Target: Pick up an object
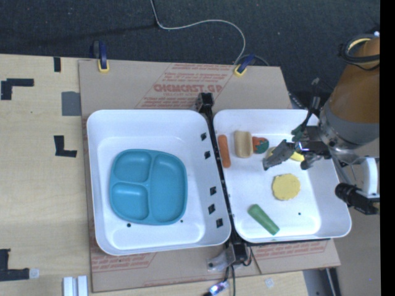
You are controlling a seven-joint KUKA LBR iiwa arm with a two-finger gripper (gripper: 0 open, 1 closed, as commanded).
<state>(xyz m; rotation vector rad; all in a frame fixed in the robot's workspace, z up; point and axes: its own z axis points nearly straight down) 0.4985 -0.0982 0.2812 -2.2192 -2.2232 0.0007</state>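
Observation:
The right bin (321,224) holds several small items: an orange sausage-shaped piece (224,151) by its left wall, a tan bun (242,144), a small red-and-green piece (261,145), a round yellow disc (286,187) and a green stick (263,219) near the front. My gripper (292,157) hangs over the upper middle of this bin, just above the yellow disc. Its dark fingers (275,155) are spread, so it is open. A small yellow piece (297,156) shows in the gap between them; I cannot tell whether it is touched.
The left bin (102,125) holds a blue divided plate (149,186). A black divider with clips (213,165) separates the bins. The grey arm with its orange band (358,97) stands over the right bin's right rim. A white cable (203,23) lies behind the bins.

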